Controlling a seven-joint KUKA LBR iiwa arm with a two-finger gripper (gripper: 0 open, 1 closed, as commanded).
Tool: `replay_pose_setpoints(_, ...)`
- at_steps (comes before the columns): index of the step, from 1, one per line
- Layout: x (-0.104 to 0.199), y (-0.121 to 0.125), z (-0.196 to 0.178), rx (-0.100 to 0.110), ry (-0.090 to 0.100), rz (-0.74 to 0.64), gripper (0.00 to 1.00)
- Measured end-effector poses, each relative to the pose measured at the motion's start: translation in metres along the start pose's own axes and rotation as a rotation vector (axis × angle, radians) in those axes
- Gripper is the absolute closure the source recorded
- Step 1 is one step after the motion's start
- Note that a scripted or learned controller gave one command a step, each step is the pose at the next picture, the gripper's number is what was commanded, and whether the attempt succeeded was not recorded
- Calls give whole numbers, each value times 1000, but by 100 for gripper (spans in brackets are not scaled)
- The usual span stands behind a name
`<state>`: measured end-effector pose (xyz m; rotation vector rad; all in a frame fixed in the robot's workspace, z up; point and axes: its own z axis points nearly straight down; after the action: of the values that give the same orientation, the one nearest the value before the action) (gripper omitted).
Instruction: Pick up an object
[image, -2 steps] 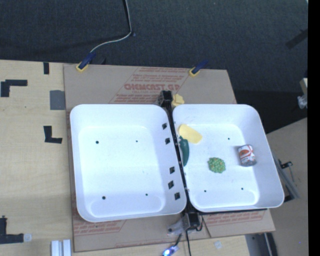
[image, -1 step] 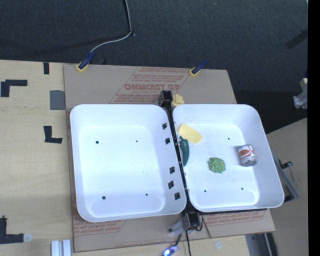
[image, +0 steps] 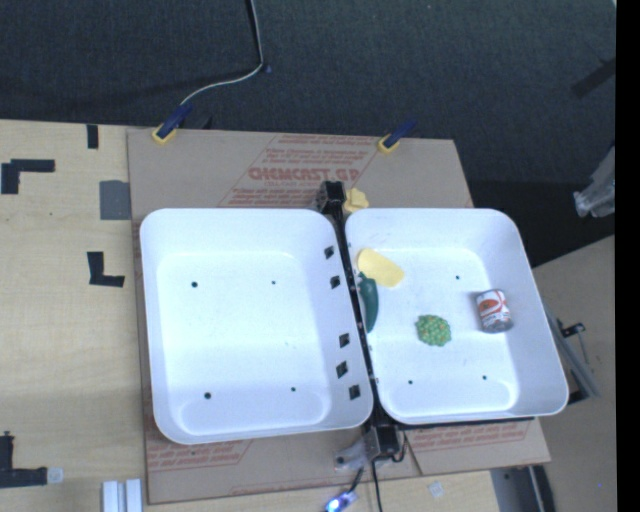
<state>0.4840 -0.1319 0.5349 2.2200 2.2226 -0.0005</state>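
The right bin (image: 520, 262) holds several small objects. A yellow piece (image: 381, 267) lies near its left wall, with a dark teal-green piece (image: 369, 303) just below it against the divider. A bumpy green ball (image: 433, 329) sits near the middle. A small red and white can (image: 492, 309) lies on its side towards the right wall. A pale grey part of the arm (image: 596, 190) juts in at the right edge, above and to the right of the bin and well away from the objects.
The left bin (image: 160, 300) stands beside the right one on a cardboard sheet (image: 300, 170). Black clips (image: 345, 340) run along the shared divider. Blue-and-yellow clamps (image: 172, 124) hold the sheet's far corners. A cable (image: 240, 75) trails over the dark floor behind.
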Motion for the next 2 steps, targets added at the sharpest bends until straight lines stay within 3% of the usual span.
replay_pose_setpoints(1, 12, 0, 0, 0, 0, 0, 100)
replay_pose_setpoints(2, 11, 0, 0, 0, 0, 1, 0)
